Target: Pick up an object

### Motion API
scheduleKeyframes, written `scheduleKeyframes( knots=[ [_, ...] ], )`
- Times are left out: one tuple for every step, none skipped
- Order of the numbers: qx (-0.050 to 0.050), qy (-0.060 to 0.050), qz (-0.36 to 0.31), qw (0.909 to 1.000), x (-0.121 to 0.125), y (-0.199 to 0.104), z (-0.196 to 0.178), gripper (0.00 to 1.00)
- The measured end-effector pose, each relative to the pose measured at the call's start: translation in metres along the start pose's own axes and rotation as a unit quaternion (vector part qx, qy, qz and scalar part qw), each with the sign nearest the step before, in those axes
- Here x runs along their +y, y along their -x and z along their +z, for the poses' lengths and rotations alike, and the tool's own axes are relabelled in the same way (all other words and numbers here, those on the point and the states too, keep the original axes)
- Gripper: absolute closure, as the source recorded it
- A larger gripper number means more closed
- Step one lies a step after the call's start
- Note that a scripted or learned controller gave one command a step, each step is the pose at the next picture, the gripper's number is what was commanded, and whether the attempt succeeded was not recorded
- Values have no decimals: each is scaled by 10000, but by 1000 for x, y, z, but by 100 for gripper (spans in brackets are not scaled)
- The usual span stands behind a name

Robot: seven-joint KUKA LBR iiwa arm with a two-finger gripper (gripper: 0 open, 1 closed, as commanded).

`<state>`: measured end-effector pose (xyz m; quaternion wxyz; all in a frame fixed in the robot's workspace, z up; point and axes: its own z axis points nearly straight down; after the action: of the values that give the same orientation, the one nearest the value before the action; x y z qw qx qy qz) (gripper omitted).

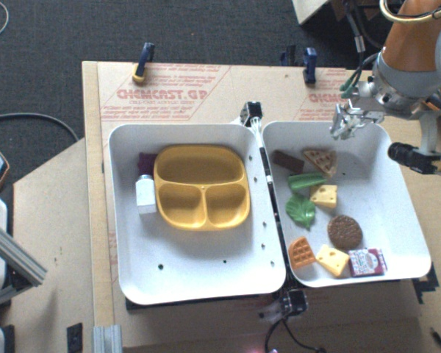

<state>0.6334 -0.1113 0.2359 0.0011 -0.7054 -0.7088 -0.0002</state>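
the gripper hangs over the far rim of the right bin, above its back edge, nothing visible between its fingers; whether they are spread or pressed together i cannot tell at this size. no single target is named, so any of the toy foods counts. taking the brown round cookie as landmark: a yellow cheese wedge sits just beyond it toward the far rim, a green leaf piece beside it toward the divider, a green pod farther back past the leaf, a waffle triangle and a dark brown bar farther still, nearest the gripper. on the near side of the cookie lie a small square waffle, a second cheese piece and a red-and-white carton, close together. the pieces lie loose and flat, scattered as if dropped, which leaves gaps for fingers around most. well beyond the cookie across the divider, the left bin holds a yellow divided plate with a small white bottle touching its outer side. judgement: the arm looks staged above the bin before a descent; the waffle triangle seems the shortest reach, though its low flat shape may slip.
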Motion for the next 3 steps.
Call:
scheduleKeyframes(
  knots=[
    [1, -16, 3, 10000, -24, -46, 12, 100],
    [8, -17, -6, 10000, -47, -105, 16, 100],
    [6, -14, -8, 10000, -75, -157, 7, 100]
  ],
)
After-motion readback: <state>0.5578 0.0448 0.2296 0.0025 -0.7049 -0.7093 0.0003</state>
